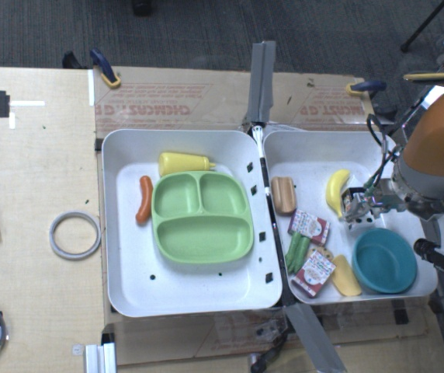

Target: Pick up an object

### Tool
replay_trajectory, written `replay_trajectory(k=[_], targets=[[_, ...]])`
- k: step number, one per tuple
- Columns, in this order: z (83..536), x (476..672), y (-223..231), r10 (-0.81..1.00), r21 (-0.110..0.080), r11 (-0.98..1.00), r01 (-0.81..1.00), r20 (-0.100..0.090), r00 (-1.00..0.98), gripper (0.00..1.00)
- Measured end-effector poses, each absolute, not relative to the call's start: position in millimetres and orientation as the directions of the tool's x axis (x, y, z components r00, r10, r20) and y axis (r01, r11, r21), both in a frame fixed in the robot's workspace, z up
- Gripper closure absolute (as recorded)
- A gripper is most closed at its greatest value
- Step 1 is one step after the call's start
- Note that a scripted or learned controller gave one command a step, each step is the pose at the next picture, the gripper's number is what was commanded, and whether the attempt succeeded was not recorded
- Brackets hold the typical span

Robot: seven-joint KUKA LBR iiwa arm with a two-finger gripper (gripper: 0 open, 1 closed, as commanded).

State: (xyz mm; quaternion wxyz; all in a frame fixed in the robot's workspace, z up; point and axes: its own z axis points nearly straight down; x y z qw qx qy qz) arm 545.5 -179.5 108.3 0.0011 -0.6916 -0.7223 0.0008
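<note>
Camera view: gripper [356, 208] low in right bin [315, 162], just beside banana [336, 191] and near bowl [385, 260]; how far it is open cannot be told, and nothing is seen in its hold; bun [283, 195], packets [308, 225], green pod [297, 252] and yellow piece [347, 277] lie in the same bin; left bin [129, 274] bears plate [202, 216] and sausage [143, 199]. Judged progress: early; gripper stands at a candidate, probably the banana; grasp and lift not yet done.
</note>
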Motion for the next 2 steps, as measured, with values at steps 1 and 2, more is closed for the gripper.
replay_trajectory(k=[1,2], targets=[[198.8,587.4,-91.5,1.0,-0.001,-0.002,1.0,-0.001,0.002,1.0],[152.1,593.0,-100.2,0.992,-0.005,-0.127,0.992,-0.001,0.127,1.0]])
